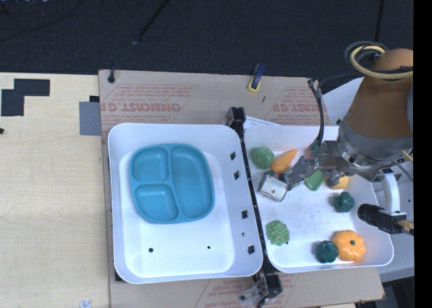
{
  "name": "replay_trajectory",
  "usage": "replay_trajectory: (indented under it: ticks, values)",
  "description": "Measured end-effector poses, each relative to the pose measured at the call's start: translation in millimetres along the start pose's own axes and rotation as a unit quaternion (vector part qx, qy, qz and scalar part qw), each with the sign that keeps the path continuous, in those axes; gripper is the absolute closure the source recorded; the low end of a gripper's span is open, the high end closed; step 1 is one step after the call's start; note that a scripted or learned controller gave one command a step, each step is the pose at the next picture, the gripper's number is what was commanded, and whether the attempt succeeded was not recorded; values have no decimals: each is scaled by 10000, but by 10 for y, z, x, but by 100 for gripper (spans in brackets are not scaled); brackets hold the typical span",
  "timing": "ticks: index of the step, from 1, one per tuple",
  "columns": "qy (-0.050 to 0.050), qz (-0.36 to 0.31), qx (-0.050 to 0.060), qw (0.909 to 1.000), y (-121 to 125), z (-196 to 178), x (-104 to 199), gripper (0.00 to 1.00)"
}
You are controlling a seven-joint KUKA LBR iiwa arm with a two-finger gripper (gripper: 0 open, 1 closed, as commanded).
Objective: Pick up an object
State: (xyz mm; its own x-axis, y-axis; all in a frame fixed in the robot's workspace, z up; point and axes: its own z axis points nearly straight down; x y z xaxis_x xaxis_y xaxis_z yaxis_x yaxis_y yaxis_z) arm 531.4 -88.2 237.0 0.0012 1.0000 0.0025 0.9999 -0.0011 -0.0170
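Over right bin, end effector low btwn orange carrot & green piece, finger state can't tell, blue tray in left bin.

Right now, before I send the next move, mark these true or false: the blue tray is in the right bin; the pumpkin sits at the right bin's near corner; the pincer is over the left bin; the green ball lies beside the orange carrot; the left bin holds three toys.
1. The blue tray is in the right bin. False: it lies in the left bin.
2. The orange pumpkin sits near the right bin's near right corner. True.
3. The pincer is over the left bin. False: it is over the right bin.
4. The green ball lies beside the orange carrot. True.
5. The left bin holds three toys. False: just the tray.
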Motion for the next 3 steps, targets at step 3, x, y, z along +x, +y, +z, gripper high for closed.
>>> replay_trajectory:
  ticks: [3]
  values:
    - [-5, -6, -47, 10000, 146, 873, 70, 0]
